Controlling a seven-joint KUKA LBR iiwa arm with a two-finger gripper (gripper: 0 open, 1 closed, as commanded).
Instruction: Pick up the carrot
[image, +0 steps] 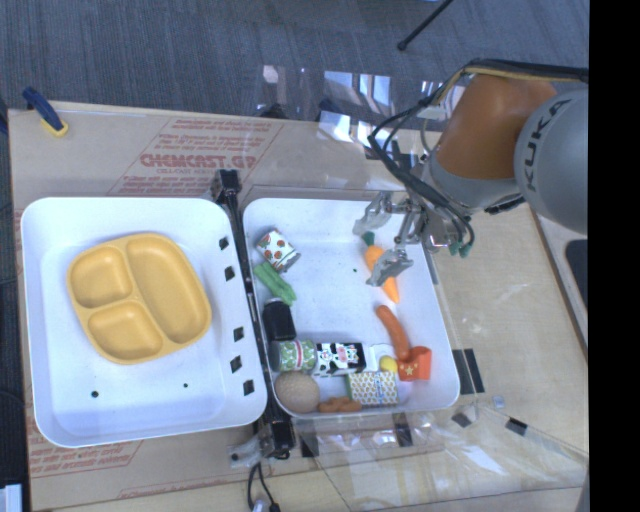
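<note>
A small orange carrot (381, 270) with a green top lay in the right bin (330, 215), near its upper right corner. The gripper (391, 244) was directly over it, its fingers straddling the carrot's middle, though whether they gripped it could not be told. Just below lay an orange sausage (394, 330). A yellow divided plate (137, 296) sat in the left bin (40, 400).

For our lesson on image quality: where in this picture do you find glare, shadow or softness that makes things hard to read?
Camera view: bright glare on the shiny sheet behind the bins; the right bin floor is washed nearly white; the gripper over the carrot is soft, so its fingers can't be read; small toys along the near wall blur together; the yellow tray is evenly lit, faint shadows in its compartments.
</note>
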